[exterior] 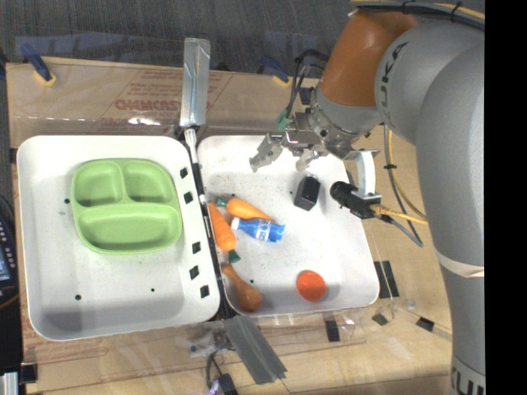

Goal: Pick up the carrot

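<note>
The carrot, long and orange with a small green stub at its near end, lies along the left wall of the right bin. My gripper hangs over the far part of that bin, up and to the right of the carrot and apart from it. Its grey fingers are spread open with nothing between them.
Beside the carrot lie a second orange tapered piece and a blue-and-white bottle. A black block, an orange ball and a brown piece also sit in the right bin. The left bin holds a green divided plate.
</note>
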You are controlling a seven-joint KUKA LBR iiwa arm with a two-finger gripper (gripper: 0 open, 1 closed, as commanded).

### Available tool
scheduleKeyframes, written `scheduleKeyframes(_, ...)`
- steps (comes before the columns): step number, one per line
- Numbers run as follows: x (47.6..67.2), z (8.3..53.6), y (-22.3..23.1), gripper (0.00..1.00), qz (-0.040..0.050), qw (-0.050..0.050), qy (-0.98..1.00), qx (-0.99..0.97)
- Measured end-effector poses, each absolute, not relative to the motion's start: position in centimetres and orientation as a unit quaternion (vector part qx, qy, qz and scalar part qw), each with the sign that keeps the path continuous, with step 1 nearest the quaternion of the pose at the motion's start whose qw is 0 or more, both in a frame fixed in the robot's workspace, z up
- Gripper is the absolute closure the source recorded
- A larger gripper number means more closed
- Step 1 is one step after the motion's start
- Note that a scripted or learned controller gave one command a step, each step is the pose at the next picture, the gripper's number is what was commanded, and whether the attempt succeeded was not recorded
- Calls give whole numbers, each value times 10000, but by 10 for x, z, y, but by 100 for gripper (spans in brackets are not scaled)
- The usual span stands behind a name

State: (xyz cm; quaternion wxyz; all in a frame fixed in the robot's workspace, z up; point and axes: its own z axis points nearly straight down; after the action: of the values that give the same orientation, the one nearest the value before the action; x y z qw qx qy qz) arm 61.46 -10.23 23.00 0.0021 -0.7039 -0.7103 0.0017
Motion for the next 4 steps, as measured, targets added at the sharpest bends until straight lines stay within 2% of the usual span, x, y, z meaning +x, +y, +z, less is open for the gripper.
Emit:
scheduleKeyframes(1,579,105,-100,0,22,26,-7540,-6569)
scheduleKeyframes(2,582,92,-96,0,10,18,-6965,-7175)
scheduleKeyframes(3,582,101,-95,100,18,25,-6979,-7162)
scheduleKeyframes(4,545,117,-130,100,7,21,-8067,-5910)
